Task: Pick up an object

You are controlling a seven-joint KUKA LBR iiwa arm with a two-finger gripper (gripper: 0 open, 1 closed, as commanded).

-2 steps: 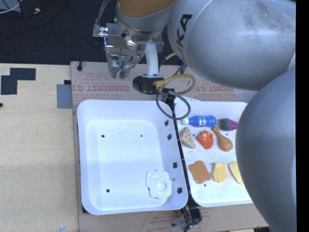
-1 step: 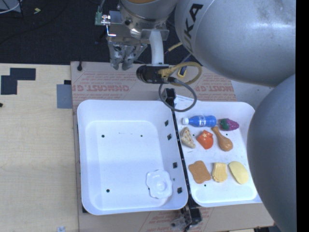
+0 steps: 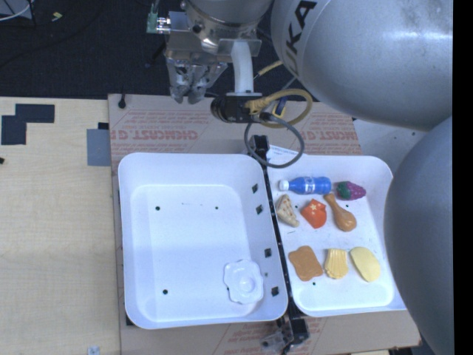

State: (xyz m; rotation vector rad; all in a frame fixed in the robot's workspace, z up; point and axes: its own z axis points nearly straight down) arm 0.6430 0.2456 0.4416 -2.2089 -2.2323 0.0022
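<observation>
My gripper [image 3: 189, 89] hangs high above the back edge of the bench, behind the left bin [image 3: 140, 198], with nothing visible between its fingers. The left bin holds one white flower-shaped object [image 3: 244, 281] near its front right corner. In the right bin [image 3: 384, 176] lie a blue bottle [image 3: 309, 186], a purple piece [image 3: 351, 191], a red piece [image 3: 314, 213], a brown drumstick [image 3: 340, 213], a tan wedge [image 3: 287, 211], a brown toast slice [image 3: 305, 262], a ridged yellow piece [image 3: 336, 263] and a yellow oval piece [image 3: 365, 264].
The grey arm [image 3: 369, 43] fills the upper right and overhangs the right bin's far side. A looped cable [image 3: 284, 124] hangs under the wrist near the divider between the bins. Brown cardboard [image 3: 185, 124] lies under the bins; the wooden bench [image 3: 52, 235] extends left.
</observation>
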